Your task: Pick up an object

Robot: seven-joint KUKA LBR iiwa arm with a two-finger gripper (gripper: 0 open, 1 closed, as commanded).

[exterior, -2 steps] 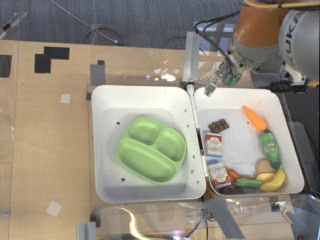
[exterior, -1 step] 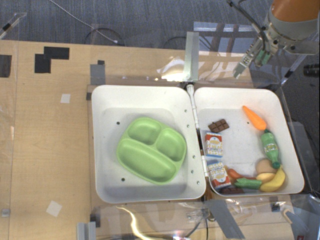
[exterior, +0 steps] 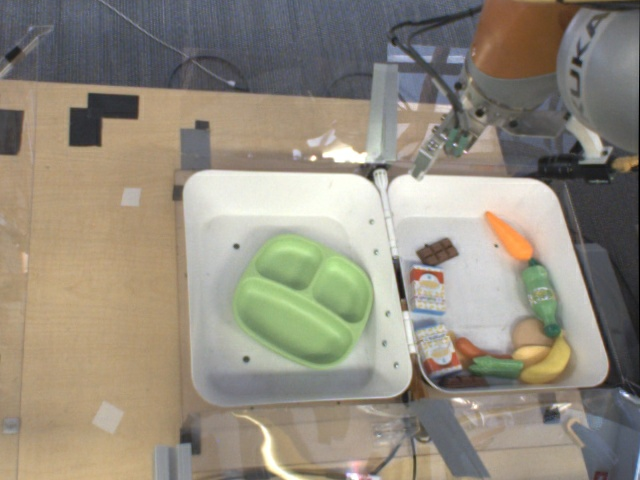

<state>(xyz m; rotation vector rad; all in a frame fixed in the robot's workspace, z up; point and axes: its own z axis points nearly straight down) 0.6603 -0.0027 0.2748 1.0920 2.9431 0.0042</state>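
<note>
Reading "UKA" on grey arm (exterior: 600, 48)

Bright, even overhead light fills the scene. Glare glints off the clear sheeting (exterior: 325, 148) behind the bins and at the bottom edge. Shadows are soft; focus is mostly sharp.

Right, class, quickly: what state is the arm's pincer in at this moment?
Pincer: above the far rim of the right bin, nothing seen between its tips; open or closed cannot be told.
</note>
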